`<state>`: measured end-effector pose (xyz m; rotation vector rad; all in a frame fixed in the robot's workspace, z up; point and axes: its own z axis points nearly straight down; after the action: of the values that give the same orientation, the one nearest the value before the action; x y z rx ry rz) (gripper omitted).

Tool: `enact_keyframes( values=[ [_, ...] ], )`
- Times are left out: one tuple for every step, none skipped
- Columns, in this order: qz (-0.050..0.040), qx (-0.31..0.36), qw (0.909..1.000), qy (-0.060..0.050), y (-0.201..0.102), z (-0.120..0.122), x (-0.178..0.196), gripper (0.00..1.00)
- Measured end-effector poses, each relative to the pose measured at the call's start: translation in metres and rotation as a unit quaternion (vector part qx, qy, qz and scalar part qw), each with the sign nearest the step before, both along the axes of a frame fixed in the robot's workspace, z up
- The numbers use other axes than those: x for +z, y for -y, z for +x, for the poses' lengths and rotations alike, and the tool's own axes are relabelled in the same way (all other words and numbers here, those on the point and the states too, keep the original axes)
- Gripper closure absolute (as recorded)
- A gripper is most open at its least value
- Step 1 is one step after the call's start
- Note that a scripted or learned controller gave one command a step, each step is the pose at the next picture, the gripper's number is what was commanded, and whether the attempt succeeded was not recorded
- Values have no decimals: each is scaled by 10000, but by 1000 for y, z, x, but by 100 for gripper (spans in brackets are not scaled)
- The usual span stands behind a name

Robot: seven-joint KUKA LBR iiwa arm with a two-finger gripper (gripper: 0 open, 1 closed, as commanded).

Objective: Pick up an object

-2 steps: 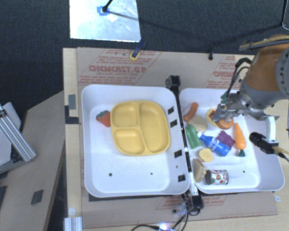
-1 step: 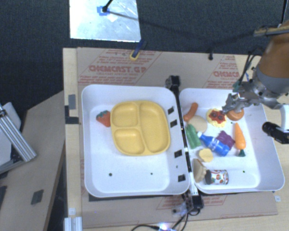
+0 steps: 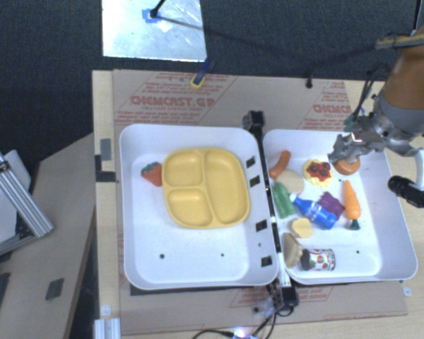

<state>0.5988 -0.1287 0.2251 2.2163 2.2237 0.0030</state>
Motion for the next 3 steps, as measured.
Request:
enact_keyframes(
  values=[
    [7, 19, 10000, -16, -48, -15, -9, 100],
    [8, 20, 10000, -7, -72, -29, 9, 100],
    [4, -3, 10000, -9, -71, -32, 9, 100]
  ],
)
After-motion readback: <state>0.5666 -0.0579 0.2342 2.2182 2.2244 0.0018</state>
